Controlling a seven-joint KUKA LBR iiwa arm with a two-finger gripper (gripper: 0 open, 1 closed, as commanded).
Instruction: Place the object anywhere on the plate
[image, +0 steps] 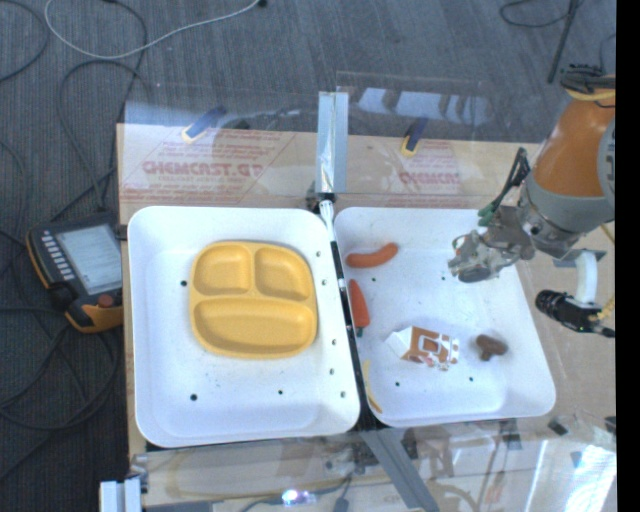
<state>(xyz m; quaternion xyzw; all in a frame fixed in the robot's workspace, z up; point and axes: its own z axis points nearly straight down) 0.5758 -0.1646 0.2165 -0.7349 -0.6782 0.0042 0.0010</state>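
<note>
**Clerk:** Item one, your jaws?

**Arm:** My gripper (472, 262) hangs over the right bin (520, 395), toward its far right part. Whether the jaws are spread or pressed together, I cannot tell. Nothing shows between them.

**Clerk:** Pose?

**Arm:** I reach in from the right, orange band (578, 140) above the wrist, forearm slanting down and left to the gripper.

**Clerk:** Contents, right bin?

**Arm:** One sausage (371, 256), far left, lying flat. One carrot-like orange stick (358, 304) along the left wall. One white-and-orange wrapper (428, 346), near centre. One small brown lump (489, 347) just right of it. All well apart from my gripper.

**Clerk:** Left bin (160, 400)?

**Arm:** One yellow plate (254, 298), three compartments, sitting centrally.

**Clerk:** Off the bench?

**Arm:** One handheld pendant (78, 268) on the floor, left.
</note>
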